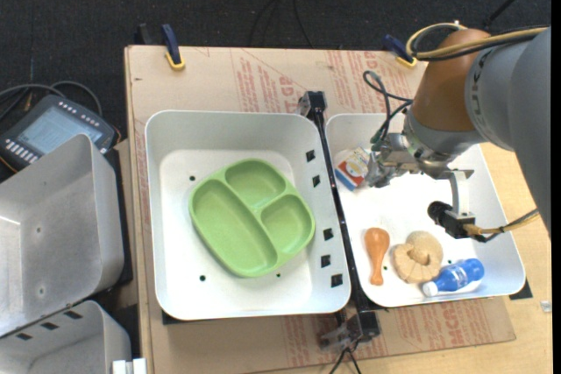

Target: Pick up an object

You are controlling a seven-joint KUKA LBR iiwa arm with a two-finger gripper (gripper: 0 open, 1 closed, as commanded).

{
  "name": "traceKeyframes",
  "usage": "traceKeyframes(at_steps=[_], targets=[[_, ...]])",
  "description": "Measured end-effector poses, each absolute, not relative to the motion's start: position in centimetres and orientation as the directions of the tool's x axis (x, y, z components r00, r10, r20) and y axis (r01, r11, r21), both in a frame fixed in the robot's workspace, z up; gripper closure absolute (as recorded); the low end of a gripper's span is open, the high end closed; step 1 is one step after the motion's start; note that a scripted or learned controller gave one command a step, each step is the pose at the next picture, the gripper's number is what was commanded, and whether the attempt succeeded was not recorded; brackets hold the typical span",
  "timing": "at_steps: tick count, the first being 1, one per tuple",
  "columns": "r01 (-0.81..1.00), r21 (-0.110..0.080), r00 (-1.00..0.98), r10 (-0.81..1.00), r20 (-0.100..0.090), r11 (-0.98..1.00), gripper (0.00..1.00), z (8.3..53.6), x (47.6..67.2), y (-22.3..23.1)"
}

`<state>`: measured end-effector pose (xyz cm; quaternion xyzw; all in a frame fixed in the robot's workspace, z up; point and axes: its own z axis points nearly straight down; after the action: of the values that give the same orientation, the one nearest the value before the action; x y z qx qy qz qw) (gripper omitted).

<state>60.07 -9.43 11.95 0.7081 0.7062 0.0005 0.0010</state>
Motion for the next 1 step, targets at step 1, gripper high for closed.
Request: traceKeyframes(at_steps=[1], targets=[[1.000, 0.004, 0.002, 1.000, -0.001, -0.002, 1.00, 16.65, 59.64, -9.59]])
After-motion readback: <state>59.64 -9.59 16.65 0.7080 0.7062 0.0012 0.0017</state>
